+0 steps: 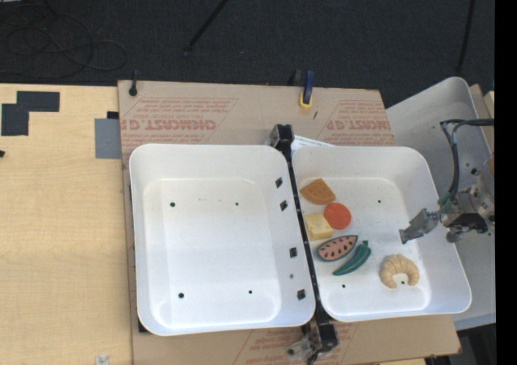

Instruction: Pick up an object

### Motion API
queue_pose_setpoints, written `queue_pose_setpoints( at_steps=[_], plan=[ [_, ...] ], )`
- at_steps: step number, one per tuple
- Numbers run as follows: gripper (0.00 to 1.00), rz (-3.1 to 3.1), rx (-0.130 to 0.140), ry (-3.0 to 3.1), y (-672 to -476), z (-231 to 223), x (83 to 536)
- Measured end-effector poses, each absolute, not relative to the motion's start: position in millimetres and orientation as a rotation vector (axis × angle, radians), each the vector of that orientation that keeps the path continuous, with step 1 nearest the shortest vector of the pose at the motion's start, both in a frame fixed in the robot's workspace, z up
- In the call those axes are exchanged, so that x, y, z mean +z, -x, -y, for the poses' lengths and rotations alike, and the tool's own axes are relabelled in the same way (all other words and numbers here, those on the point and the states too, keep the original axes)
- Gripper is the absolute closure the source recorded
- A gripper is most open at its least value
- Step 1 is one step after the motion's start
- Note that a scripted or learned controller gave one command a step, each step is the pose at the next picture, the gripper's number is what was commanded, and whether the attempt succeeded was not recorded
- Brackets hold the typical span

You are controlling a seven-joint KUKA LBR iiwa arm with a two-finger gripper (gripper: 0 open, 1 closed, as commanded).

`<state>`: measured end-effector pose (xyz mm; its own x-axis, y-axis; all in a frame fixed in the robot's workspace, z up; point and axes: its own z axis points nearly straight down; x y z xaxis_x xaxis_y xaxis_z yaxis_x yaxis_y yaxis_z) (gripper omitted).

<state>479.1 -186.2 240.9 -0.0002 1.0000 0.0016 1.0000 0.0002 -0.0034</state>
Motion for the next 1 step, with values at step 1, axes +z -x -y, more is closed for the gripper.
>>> queue_pose_setpoints(
  at_steps=[1],
  plan=[
    [0.00, 2.225, 0.002, 2.215, -474.9, 88.9, 81.3]
  ],
)
